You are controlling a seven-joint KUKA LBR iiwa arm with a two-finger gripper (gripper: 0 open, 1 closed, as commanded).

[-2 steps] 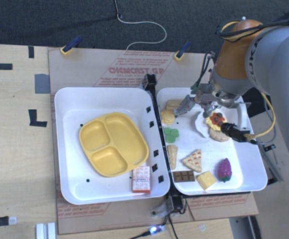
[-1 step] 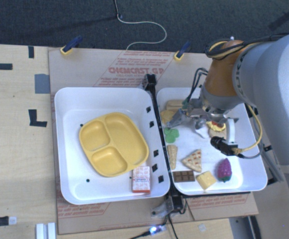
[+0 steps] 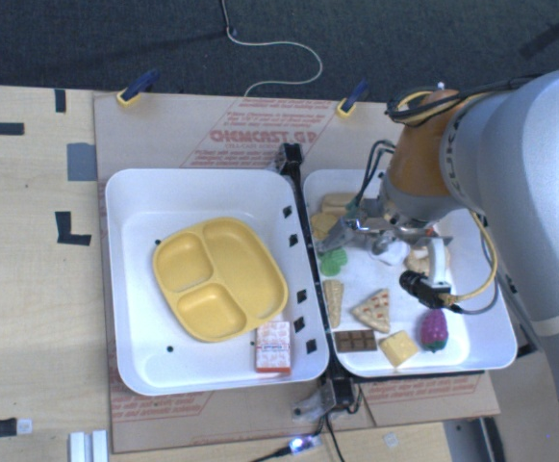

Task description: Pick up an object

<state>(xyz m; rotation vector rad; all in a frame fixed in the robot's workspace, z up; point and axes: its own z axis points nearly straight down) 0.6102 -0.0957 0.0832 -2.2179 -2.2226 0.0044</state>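
Note:
My gripper (image 3: 373, 235) hangs low over the upper middle of the right bin (image 3: 486, 354), under the grey arm and its orange band (image 3: 423, 157). Toy food lies around it: a green piece (image 3: 334, 258) just to its lower left and tan crackers (image 3: 332, 210) to its upper left. A pizza slice (image 3: 372, 309), a bread stick (image 3: 333, 301), a chocolate bar (image 3: 354, 340), a yellow cheese block (image 3: 398, 348) and a purple fruit (image 3: 434, 328) lie below it. A pale piece (image 3: 419, 258) sits partly hidden at its right. I see nothing held in the gripper.
The left bin (image 3: 130, 258) holds a yellow divided plate (image 3: 219, 277) and a small red and white box (image 3: 273, 346). A black divider clip (image 3: 289, 157) stands between the bins. A cable (image 3: 471, 292) loops off the wrist over the right bin.

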